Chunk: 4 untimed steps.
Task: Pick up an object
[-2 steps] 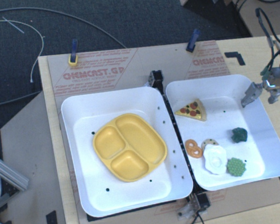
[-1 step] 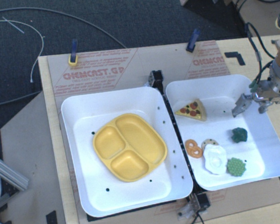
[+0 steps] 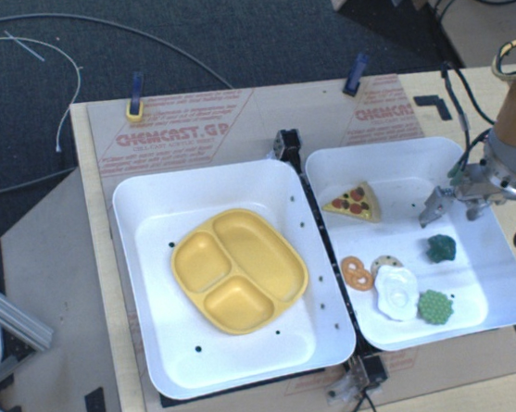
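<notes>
The right bin (image 3: 392,158) holds several toy foods: a pizza slice (image 3: 353,204), a pretzel (image 3: 357,273), a small cookie (image 3: 386,261), a white fried egg (image 3: 396,292), a light green broccoli (image 3: 434,307) and a dark green broccoli (image 3: 441,248). My gripper (image 3: 452,211) hangs over the right part of this bin, just above the dark green broccoli. Its two fingers (image 3: 429,211) are spread apart with nothing between them.
In the left bin (image 3: 164,352) lies a yellow three-compartment plate (image 3: 238,270). Black clamps (image 3: 286,144) sit between the two bins. Cables run along the bench at the far right, behind the arm.
</notes>
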Motion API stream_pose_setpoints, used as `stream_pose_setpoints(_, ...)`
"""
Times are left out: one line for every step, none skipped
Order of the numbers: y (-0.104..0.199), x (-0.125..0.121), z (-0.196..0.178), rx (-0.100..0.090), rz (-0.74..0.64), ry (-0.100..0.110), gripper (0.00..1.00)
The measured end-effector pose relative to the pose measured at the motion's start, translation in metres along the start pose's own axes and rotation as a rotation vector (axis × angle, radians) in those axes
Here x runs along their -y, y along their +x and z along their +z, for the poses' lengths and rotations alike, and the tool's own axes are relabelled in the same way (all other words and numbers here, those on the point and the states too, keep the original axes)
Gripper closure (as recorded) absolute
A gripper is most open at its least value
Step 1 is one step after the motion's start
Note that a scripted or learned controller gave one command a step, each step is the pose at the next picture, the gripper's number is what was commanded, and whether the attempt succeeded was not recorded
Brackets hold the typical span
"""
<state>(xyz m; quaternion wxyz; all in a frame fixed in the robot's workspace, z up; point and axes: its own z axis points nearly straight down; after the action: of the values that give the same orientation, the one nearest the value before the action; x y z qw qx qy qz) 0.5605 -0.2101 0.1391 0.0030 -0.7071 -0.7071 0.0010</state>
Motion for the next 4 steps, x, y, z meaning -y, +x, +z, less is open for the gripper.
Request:
stream_pose_setpoints(0.0,-0.002,-0.014,0.001,-0.001,-0.007,1.0)
stream_pose_setpoints(0.0,0.001,-0.078,0.006,-0.001,-0.013,1.0)
stream_pose_setpoints(0.0,0.0,-0.102,0.004,-0.001,-0.01,1.0)
stream_pose_setpoints(0.058,-0.02,-0.107,0.002,-0.006,-0.009,1.0)
